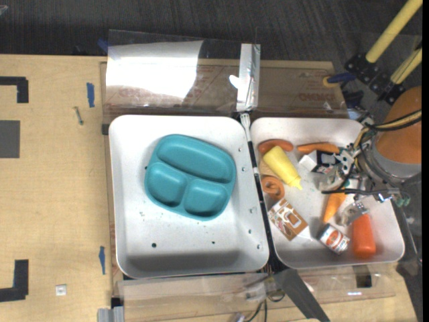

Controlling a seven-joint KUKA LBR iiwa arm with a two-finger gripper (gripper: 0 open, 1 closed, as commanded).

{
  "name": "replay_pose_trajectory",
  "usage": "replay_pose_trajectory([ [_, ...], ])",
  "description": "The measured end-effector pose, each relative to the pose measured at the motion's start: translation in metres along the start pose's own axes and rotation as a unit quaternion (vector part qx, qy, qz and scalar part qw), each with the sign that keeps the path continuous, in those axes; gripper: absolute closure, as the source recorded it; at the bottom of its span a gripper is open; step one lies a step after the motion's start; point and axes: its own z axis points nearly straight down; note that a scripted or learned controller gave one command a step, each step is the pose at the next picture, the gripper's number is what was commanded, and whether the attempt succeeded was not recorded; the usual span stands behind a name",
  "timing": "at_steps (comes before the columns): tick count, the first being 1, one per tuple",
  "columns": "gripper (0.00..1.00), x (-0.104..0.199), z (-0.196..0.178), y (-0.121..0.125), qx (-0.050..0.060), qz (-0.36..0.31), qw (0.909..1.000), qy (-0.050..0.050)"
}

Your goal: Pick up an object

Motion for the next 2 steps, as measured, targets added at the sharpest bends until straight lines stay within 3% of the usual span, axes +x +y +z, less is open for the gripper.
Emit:
replay_pose_trajectory([
  [1, 0.0, 0.0547, -0.0004, -0.0039, -0.003, -0.023, 0.9997, -0.002],
  [2, 0.0, 0.0521, -0.0004, 0.0035, -0.007, -0.133, 0.9911, -0.004],
])
